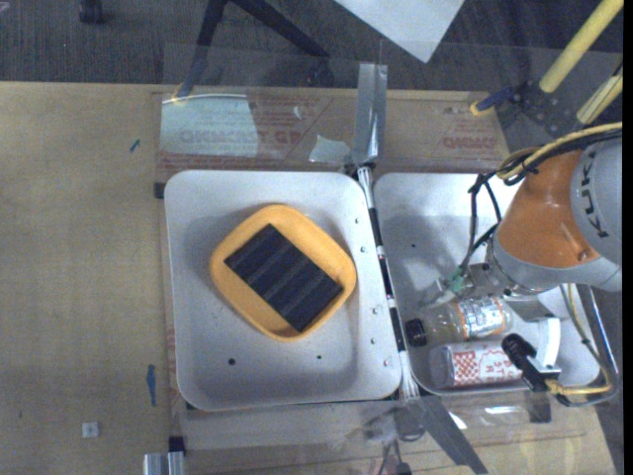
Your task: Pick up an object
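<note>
A yellow, rounded-square object with a black ribbed top (283, 281) lies in the middle of the left bin (198, 364). In the right bin (425, 216), a clear bottle with a black cap (461, 321) lies on its side. Just in front of it lies a red-and-white patterned packet (477, 366). The arm's orange-banded wrist (544, 226) hangs over the right bin. My gripper (463, 283) reaches down just behind the bottle, close to its upper side. A small green and white bit shows at its tip. Nothing is clearly held.
The divider wall (381, 265) between the two bins runs just left of the bottle's cap. Black cables (485, 211) loop from the wrist over the back of the right bin. The bench is tan wood (79, 265) around the bins.
</note>
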Controlling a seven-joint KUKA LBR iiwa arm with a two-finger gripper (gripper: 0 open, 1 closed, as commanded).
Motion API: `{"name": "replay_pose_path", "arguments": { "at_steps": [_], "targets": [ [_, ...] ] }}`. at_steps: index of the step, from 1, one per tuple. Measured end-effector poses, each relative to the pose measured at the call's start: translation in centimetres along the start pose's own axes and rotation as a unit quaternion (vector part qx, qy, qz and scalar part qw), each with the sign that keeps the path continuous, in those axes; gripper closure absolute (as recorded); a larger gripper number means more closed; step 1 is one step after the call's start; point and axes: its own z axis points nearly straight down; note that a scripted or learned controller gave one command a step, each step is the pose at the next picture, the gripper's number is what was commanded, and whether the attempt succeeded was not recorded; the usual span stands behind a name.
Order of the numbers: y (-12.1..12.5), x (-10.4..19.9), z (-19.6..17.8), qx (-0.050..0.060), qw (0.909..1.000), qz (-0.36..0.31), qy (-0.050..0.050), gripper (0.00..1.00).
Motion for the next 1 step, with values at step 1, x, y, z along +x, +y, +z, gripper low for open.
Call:
{"name": "replay_pose_path", "arguments": {
  "at_steps": [1],
  "targets": [
    [-0.85,0.31,-2.91,-0.001,0.9997,-0.026,0.000,0.00]
  ]
}}
